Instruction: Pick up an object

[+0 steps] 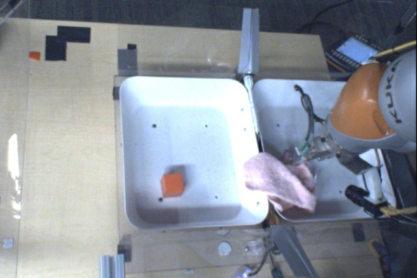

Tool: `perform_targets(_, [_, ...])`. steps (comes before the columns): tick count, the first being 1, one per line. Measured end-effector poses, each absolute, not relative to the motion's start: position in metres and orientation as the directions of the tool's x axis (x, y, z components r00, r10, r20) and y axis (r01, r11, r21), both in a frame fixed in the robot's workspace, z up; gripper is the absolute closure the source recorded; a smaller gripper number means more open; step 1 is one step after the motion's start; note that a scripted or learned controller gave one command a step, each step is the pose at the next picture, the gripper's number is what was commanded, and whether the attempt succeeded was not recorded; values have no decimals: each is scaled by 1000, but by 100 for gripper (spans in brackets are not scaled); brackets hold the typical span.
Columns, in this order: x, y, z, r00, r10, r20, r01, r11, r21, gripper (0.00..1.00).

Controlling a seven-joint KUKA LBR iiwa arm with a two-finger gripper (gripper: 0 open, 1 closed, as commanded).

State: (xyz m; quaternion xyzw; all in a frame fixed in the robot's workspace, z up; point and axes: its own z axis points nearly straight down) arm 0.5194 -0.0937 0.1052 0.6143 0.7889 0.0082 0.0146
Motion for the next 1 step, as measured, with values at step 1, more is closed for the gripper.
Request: perform_targets(1, [596, -26, 187, -13, 1000, 0, 1000, 13, 8, 100])
